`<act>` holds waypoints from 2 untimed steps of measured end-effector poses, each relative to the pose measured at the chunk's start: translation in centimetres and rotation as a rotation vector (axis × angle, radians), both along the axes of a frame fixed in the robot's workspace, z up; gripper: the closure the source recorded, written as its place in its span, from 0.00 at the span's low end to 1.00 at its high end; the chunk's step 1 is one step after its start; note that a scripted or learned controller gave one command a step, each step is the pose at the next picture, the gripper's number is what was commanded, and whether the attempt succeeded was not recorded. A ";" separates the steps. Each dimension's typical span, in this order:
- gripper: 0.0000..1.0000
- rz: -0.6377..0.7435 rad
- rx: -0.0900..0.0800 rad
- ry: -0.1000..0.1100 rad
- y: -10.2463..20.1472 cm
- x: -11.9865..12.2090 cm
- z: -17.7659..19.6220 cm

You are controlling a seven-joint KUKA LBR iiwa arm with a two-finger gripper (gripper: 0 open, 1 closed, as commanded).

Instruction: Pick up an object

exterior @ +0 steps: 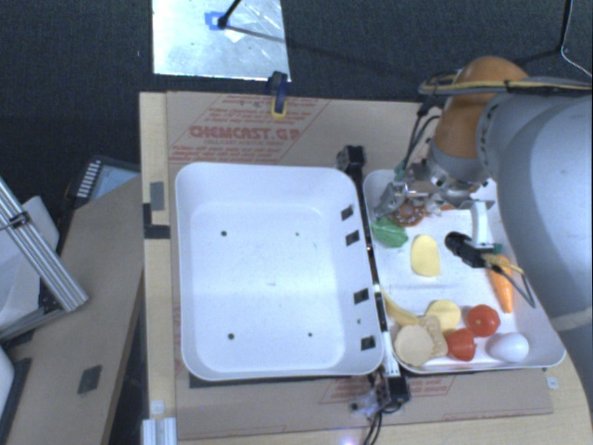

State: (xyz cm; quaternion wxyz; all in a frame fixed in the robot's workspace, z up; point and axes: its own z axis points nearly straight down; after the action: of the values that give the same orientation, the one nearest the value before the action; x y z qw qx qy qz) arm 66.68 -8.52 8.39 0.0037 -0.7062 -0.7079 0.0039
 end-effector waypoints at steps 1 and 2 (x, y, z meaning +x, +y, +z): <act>0.00 0.008 0.002 -0.020 6.5 -2.0 10.7; 0.00 0.005 0.001 -0.014 10.3 -1.8 10.1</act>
State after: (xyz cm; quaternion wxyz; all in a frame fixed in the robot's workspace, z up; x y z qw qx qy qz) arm 64.86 1.74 18.51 -0.0010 -0.7046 -0.7096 -0.0014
